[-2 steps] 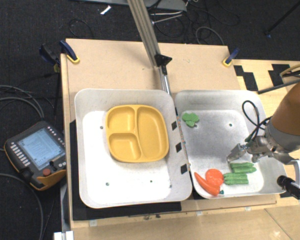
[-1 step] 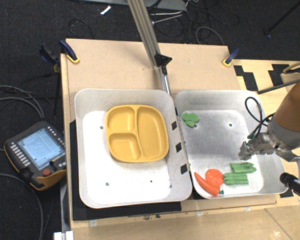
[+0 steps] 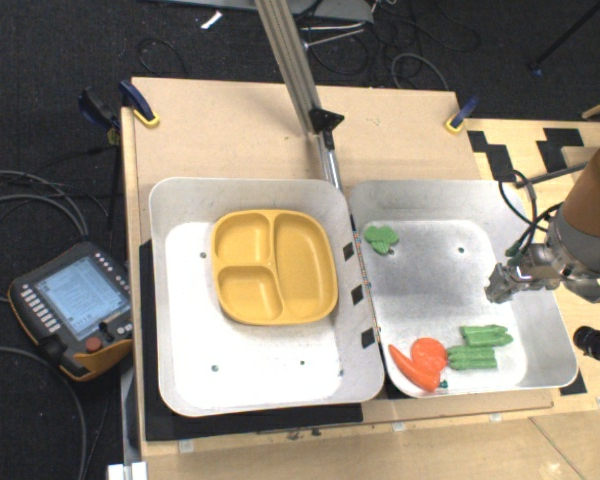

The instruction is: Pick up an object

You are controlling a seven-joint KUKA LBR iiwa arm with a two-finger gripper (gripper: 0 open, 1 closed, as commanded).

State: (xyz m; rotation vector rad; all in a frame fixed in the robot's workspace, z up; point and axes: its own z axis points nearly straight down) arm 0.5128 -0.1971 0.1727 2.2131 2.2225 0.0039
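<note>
- The gripper (image 3: 502, 286) hangs over the right bin (image 3: 430, 268) close to its right edge; can't tell how it's set, honestly.
- Just in front of it, toward the bin's front right corner, sit two bumpy green pods (image 3: 480, 347), plastic-looking.
- Beside them at the front edge: a smooth orange-red toy vegetable (image 3: 422, 362).
- A small green leafy piece (image 3: 382, 238) lies near the back left corner.
- The left bin (image 3: 180, 298) carries a glossy yellow divided plate (image 3: 275, 267) with three compartments.
- No readable writing anywhere.
</note>
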